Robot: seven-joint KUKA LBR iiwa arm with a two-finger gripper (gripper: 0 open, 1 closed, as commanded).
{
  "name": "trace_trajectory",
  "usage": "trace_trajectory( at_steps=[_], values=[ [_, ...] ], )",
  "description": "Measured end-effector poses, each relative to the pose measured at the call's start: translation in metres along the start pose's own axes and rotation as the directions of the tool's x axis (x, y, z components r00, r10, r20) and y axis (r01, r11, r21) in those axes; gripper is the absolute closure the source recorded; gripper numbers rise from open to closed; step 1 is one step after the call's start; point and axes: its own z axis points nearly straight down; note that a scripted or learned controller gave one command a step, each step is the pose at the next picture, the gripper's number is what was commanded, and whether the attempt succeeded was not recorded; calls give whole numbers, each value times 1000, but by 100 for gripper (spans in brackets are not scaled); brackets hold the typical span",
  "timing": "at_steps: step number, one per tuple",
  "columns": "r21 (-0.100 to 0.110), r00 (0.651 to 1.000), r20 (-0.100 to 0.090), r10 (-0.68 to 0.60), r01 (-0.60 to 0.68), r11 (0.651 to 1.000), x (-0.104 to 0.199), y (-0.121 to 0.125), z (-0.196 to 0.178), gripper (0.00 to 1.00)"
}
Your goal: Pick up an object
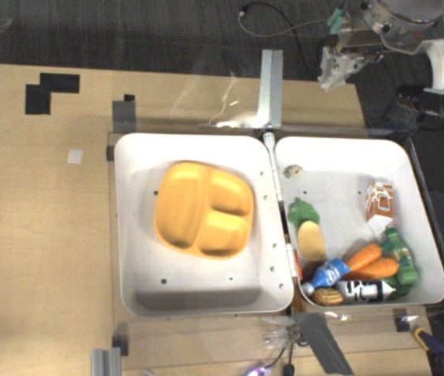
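My gripper [336, 70] hangs high at the top right, above the far rim of the right bin [339, 151]. Its fingers look close together with nothing visible between them. Well below it, the right bin holds several items bunched at its near right corner: two orange carrots [369, 261], a blue packet [330, 272], a black bottle [367, 291], green toys [402, 258], a pale yellow piece [311, 240] with a green top [301, 212], and a white and orange packet [380, 200]. In the left bin [128, 210] lies a large yellow bread-shaped object [203, 208].
A metal post [272, 84] stands upright at the far end of the divider between the bins. A small pale scrap [292, 171] lies near the right bin's far left corner. Cables run over the dark floor at the back.
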Motion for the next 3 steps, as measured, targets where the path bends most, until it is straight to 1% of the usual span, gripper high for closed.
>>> trace_trajectory(
  at_steps=[1,2,3],
  values=[
    [5,988,-1,154,-154,988,57,16,110,100],
    [6,1000,-2,30,-30,1000,173,-1,163,100],
    [3,996,-3,-89,89,996,211,44,176,100]
  ],
)
